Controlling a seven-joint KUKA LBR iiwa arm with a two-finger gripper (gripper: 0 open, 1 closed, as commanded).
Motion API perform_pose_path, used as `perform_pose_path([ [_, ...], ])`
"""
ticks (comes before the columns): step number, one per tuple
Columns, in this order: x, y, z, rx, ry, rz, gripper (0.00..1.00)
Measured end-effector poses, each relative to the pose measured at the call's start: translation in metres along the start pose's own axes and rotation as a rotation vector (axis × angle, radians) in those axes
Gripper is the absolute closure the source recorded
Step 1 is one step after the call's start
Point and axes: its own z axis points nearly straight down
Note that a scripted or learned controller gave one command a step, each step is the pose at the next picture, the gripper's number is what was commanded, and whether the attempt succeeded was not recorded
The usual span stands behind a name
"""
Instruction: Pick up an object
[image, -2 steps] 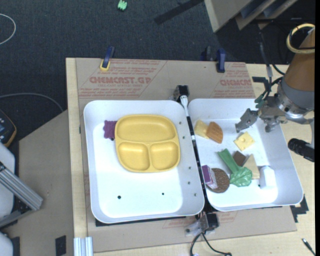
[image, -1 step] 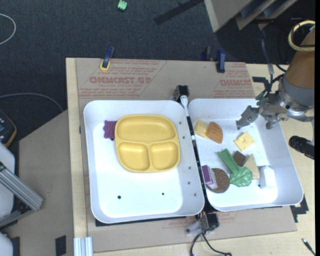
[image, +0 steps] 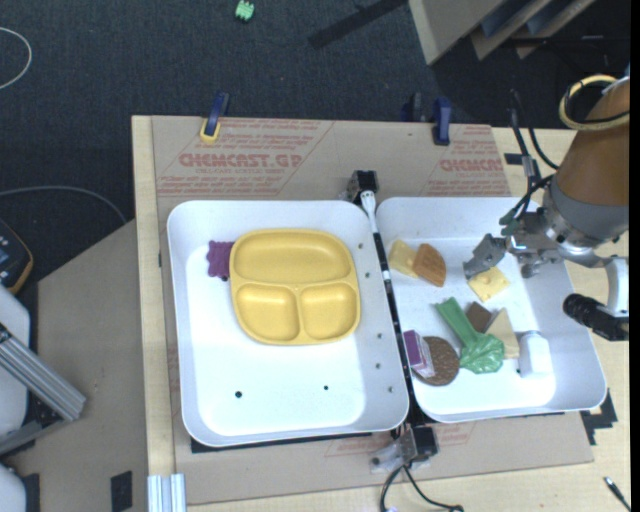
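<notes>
Hovering over the right bin (image: 590, 375), the gripper (image: 487, 258) sits low at the bin's upper middle, its dark fingers pointing left and down from the grey wrist. The fingers look spread apart with nothing seen between them; just below their tips lies a pale yellow cheese-like block (image: 489, 284), close enough that it reads as the likely target.

The loose objects are all gathered in this right bin, which would explain why the arm works here. A tan bread-like piece (image: 430, 264) with a pale wedge (image: 402, 258) beside it lies to the gripper's left. Lower down, a green leafy toy (image: 477, 347) overlaps a brown piece (image: 480, 318); a round brown cookie-like disc (image: 438, 360) rests near the bin's left wall; a small white cylinder (image: 533, 352) lies to the right.

The left bin (image: 200, 330) bears a yellow divided tray (image: 295, 284) with a purple item (image: 219, 258) tucked against its left edge, well apart from the arm.

Judgement: the pick is at the approach stage, nothing lifted yet. The cheese block stands a little apart from its neighbours, so a grasp there risks less crowding than in the lower cluster. Its flat, low shape may slip from the fingertips if the descent is shallow.
</notes>
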Motion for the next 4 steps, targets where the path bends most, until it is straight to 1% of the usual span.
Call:
perform_pose_path([
  [1,-0.004,-0.009,0.049,0.001,0.001,0.0,0.0],
  [2,-0.003,-0.008,0.097,-0.002,0.001,0.0,0.0],
  [3,-0.004,-0.006,0.086,-0.01,-0.001,0.001,1.0],
  [4,-0.009,-0.007,0.043,-0.005,-0.002,0.001,1.0],
])
